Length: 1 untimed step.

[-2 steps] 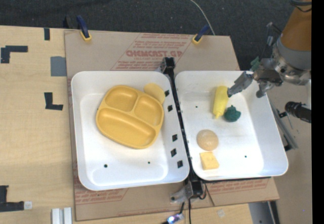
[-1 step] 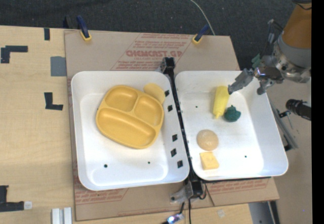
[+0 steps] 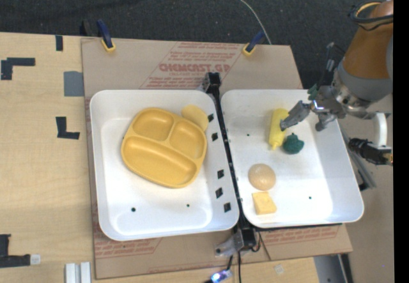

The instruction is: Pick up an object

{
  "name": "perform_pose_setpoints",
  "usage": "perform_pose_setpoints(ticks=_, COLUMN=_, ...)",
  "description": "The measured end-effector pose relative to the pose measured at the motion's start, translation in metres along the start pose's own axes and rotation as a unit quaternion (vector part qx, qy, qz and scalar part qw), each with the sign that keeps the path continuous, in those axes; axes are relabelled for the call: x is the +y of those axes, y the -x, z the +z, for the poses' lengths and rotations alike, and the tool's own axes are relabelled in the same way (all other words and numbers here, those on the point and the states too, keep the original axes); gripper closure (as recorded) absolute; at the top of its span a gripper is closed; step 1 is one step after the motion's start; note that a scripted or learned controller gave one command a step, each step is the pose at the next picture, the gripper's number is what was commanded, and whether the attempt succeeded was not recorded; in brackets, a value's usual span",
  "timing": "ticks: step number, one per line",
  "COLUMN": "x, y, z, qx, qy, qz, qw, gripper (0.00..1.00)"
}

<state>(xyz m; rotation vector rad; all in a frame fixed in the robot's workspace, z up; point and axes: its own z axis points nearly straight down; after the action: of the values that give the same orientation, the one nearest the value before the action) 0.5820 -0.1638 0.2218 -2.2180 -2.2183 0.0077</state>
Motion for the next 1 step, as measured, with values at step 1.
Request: perform_pose_setpoints(ticks=1, x=-0.0002, y=-0.0054, z=0.0450, qx=0.000, qy=0.000, qz=-0.001, qw=1.0000, gripper=0.00)
